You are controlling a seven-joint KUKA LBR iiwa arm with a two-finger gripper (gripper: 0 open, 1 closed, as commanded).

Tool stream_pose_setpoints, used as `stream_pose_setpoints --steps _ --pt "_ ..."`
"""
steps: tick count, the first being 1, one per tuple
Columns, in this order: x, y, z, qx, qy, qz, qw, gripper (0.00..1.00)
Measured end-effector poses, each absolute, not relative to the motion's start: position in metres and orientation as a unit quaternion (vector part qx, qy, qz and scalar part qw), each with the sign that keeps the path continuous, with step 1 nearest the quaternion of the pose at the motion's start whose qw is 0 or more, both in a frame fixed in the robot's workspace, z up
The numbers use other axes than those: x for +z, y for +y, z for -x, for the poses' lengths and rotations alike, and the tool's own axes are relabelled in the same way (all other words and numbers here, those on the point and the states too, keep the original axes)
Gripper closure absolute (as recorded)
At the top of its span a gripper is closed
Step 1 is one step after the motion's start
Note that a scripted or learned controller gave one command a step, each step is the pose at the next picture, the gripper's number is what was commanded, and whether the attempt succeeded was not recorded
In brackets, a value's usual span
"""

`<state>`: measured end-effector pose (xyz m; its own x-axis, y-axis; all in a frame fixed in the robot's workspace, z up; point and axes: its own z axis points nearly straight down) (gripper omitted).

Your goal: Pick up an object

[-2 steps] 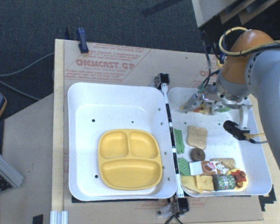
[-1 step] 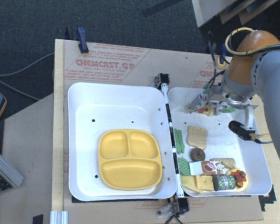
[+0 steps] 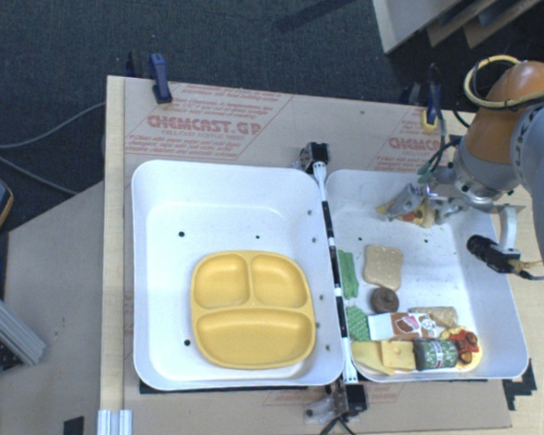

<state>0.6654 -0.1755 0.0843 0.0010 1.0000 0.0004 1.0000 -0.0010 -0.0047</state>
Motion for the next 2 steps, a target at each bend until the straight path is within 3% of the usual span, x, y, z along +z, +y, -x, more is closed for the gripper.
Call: stream_pose_setpoints --steps 1,2 --pt "0.154 -0.213 -0.639 -0.0008 -0.706 0.708 -0.004 0.0" --pt "0.084 -0.169 -0.666 0.0032 -0.708 0.706 0.009 0.0"
